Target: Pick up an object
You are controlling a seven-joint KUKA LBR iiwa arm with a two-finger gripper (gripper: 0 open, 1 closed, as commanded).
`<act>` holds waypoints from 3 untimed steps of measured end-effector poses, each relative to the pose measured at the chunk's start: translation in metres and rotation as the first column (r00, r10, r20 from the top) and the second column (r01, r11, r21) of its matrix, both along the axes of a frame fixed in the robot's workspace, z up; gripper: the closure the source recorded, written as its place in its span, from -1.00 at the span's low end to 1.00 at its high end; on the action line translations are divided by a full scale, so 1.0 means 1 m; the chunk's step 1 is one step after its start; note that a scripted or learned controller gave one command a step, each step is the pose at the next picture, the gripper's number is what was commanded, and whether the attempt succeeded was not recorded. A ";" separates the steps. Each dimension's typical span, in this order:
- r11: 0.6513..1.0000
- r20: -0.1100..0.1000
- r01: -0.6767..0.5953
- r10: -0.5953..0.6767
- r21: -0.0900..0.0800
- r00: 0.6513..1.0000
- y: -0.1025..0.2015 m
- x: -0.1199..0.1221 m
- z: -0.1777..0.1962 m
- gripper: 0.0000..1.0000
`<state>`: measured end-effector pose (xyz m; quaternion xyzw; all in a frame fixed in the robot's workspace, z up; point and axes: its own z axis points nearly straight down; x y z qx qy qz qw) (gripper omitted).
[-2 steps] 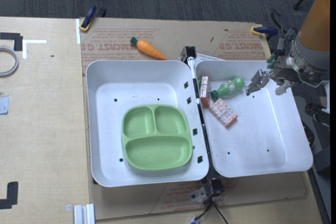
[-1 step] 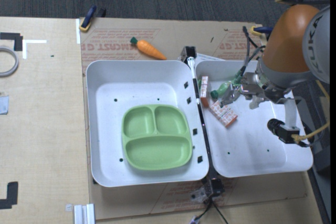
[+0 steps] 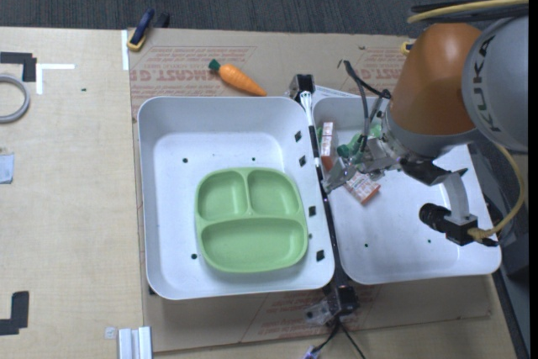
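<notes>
The right shallow white bin (image 3: 437,256) is crowded at its upper left by the grey arm with its orange band (image 3: 437,80), while bare floor is left toward the near rim. The two-finger gripper (image 3: 363,154) is set low there; how it stands cannot be told. A small red-and-white packet (image 3: 363,189) lies just beside it, tilted diagonally. A green divided plastic plate (image 3: 250,219) is seated in the left white bin (image 3: 160,181).

The scene is lit evenly and brightly from above. Soft, short shadows are cast inside the left bin (image 3: 168,206) along its walls, and a faint sheen is seen on the green plate (image 3: 250,220) within it. The arm's orange band (image 3: 433,84), right of that bin, is slightly blurred. Fine detail is softened throughout.
</notes>
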<state>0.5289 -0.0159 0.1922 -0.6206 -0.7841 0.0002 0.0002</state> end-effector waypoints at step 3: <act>1.000 0.000 0.000 0.000 0.000 1.000 0.000 0.000 0.000 -1.00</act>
